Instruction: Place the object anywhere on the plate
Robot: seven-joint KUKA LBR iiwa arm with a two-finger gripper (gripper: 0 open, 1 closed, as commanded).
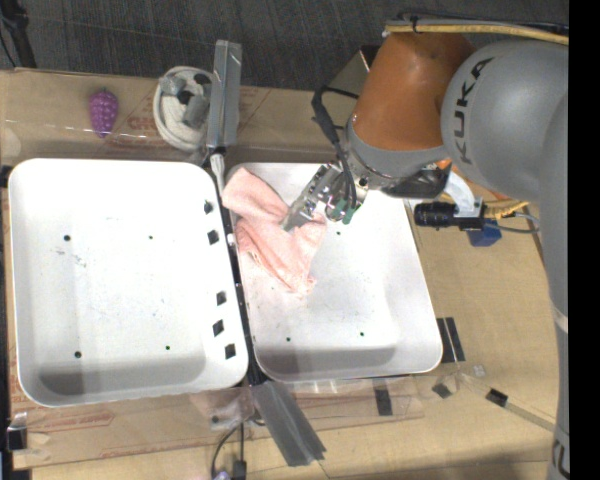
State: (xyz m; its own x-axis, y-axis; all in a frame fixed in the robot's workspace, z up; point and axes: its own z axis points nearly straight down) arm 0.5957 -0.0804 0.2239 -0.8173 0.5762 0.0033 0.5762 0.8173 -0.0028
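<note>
Starting at the left of your frame, there's a small purple grape-looking thing point(103, 111) on the brown bench point(480, 298) above the left bin point(110, 278), and next to it a white roll of tape or cord point(183, 106). The left bin itself has just a few dark dots on its floor. Moving right, the pink cloth point(268, 230) lies crumpled in the upper left part of the right bin point(370, 308), up against the divider side. The gripper point(322, 206) sits right over the cloth's upper right edge, touching or nearly so, but honestly you can't tell its grip state from this angle. The grey and orange arm point(450, 98) fills the upper right.
</note>
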